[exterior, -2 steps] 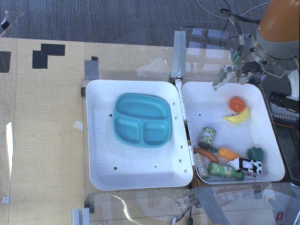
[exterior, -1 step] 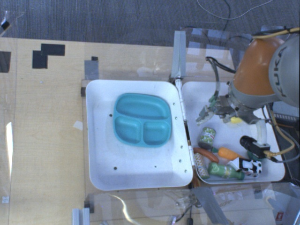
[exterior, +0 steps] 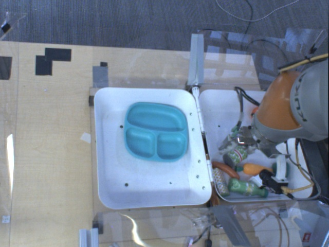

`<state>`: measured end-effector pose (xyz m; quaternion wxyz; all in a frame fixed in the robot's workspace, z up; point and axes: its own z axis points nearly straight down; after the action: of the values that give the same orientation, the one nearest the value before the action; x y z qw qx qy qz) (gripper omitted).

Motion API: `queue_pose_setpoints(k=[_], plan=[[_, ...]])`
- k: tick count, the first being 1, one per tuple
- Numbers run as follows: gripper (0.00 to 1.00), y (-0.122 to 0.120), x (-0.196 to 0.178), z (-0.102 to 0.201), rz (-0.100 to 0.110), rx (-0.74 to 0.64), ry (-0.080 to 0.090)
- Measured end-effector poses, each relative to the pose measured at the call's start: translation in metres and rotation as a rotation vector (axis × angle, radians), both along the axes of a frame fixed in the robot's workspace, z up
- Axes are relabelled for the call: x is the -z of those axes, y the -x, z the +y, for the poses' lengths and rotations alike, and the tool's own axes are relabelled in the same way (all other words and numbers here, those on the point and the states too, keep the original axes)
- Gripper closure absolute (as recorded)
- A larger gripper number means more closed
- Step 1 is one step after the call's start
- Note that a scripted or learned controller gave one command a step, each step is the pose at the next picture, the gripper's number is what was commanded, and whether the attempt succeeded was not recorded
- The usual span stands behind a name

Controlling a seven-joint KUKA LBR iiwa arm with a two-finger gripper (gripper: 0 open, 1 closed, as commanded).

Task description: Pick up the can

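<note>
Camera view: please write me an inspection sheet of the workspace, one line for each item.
Surface: light wooden bench bearing two shallow white bins side by side, left bin and right bin.
Job's things: the can lies tilted in the right bin, directly under the gripper.
Clutter: a blue divided tray in the left bin; an orange carrot-like item, a green bottle and a reddish item in the right bin's near end.
Grippers: gripper is low over the can; a grip cannot be confirmed.
Cables: a thin cable loops on the floor; black cables run along the arm.
Surroundings: grey carpet; black tape marks on the bench.
</note>
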<state>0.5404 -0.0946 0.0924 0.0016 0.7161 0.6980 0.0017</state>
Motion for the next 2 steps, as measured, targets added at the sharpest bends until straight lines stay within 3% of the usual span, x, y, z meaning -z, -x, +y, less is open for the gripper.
queue_pose_setpoints(k=[1, 2], plan=[[1.0, -0.0022, -0.0117, 0.0009, -0.005, -0.001, -0.001], [0.0, -0.0021, -0.0117, 0.0009, -0.005, -0.001, -0.001]])
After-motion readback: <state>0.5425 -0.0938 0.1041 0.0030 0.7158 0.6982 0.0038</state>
